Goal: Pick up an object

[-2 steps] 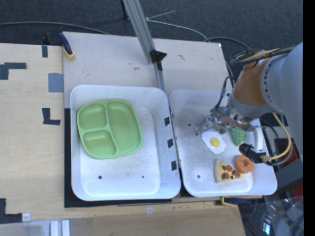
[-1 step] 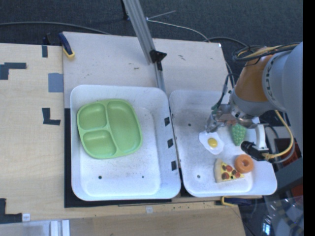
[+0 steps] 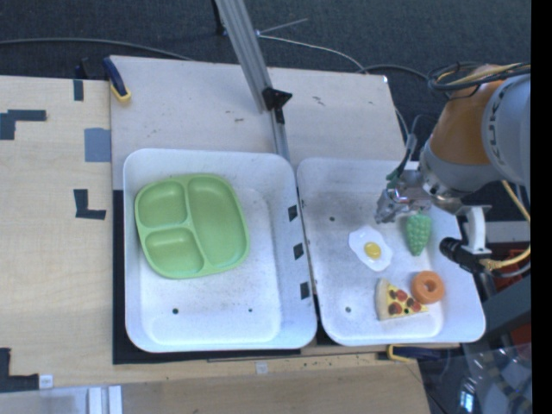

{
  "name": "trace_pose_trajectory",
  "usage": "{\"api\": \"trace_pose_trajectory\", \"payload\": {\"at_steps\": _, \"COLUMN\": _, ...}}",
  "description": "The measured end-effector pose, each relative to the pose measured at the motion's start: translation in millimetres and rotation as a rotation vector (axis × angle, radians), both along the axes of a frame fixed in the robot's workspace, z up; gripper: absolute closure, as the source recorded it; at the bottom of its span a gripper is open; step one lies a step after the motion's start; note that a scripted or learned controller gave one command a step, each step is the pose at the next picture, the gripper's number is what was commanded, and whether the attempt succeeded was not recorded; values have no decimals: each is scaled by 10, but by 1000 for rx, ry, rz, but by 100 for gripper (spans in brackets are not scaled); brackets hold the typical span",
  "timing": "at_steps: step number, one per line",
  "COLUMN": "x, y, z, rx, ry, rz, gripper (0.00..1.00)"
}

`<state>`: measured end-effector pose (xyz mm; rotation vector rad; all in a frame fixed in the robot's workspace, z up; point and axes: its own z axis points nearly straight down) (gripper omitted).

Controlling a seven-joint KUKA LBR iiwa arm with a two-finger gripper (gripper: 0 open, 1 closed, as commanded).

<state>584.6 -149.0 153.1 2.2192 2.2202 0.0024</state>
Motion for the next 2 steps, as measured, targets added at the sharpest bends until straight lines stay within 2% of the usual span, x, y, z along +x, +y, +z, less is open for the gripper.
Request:
{"api": "trace_pose_trajectory", "payload": {"at_steps": 1, "x": 77, "y": -58, "z": 477, "rx": -1, "ry": -1, "rz": 1, "gripper": 100}}
{"api": "trace_pose_trajectory", "payload": {"at_steps": 2, "x": 82, "y": -54, "z": 691, "rx": 1, "ry": 2, "rz": 1, "gripper": 100}}
